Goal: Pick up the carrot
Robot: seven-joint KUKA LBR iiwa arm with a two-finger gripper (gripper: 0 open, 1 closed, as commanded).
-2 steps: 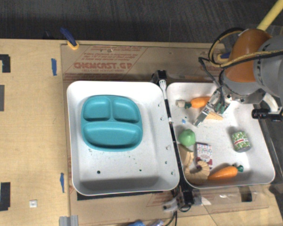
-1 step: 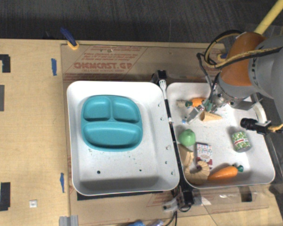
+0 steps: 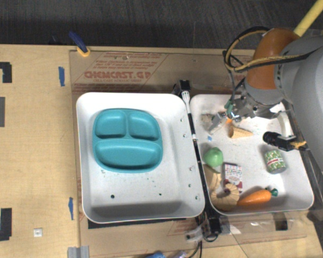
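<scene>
Camera view puts the carrot (image 3: 255,197) at the right bin's (image 3: 301,198) near edge, well apart from our gripper (image 3: 232,113); whether it is open we cannot tell. We judge the carrot light, stiff, smooth; grasp across mid-body.

single fixed cam above the bench, looking down at a slant, mid-distance. both white bins fit in frame: left bin (image 3: 97,198) with the teal tray (image 3: 128,139), right bin (image 3: 299,184). cardboard sheet (image 3: 27,144) fills the left side, dark floor along the top, arm (image 3: 290,63) comes in from upper right
</scene>
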